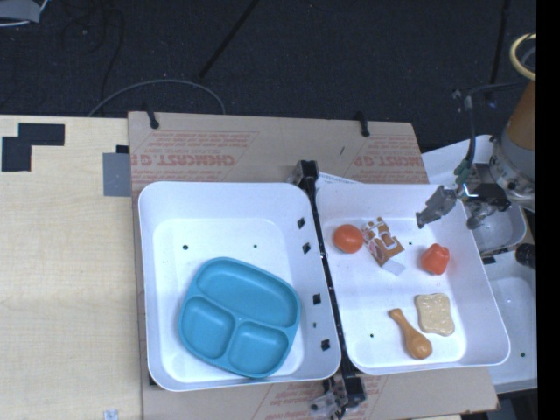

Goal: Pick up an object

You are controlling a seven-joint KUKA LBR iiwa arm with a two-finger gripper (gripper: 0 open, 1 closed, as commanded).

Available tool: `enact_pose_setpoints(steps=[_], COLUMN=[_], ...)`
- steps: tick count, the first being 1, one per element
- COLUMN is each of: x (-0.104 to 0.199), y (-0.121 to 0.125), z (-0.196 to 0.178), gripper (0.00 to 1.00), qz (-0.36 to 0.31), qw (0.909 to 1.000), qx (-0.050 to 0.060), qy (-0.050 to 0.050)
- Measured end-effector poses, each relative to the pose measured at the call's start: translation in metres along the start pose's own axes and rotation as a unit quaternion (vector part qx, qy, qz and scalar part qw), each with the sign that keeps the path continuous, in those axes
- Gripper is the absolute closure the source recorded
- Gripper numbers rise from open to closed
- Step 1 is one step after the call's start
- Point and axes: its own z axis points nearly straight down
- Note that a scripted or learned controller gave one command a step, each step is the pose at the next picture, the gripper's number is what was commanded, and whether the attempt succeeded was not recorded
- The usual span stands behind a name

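Note:
The right bin (pixel 490 322) holds several small items: an orange-red ball-like fruit (pixel 347 238), a brown and white block (pixel 382 241), a red pepper-like piece (pixel 435 258), a tan toast slice (pixel 435 313) and a tan drumstick shape (pixel 409 332). My gripper (pixel 453 213) hangs over the bin's upper right corner, above and a little right of the red piece. Its fingers are spread open with nothing between them. One dark fingertip (pixel 431 210) points down-left toward the bin.
The left bin (pixel 175 208) carries a blue divided plate (pixel 238 316). A black clip strip (pixel 313 261) runs between the bins. Cardboard (pixel 262 151) lies under both, and a wooden bench top (pixel 61 278) extends to the left. The arm's wrist (pixel 516 164) stands at the right edge.

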Motion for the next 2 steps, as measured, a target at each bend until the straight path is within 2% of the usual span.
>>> enact_pose_setpoints(steps=[1,2], x=[0.000,-0.001], y=[0.002,0.008], z=[-0.007,0.042], gripper=[0.00,0.00], qz=[-0.001,-0.001], qw=[1.0000,1.0000], qx=[-0.006,-0.003], qy=[-0.001,0.000])
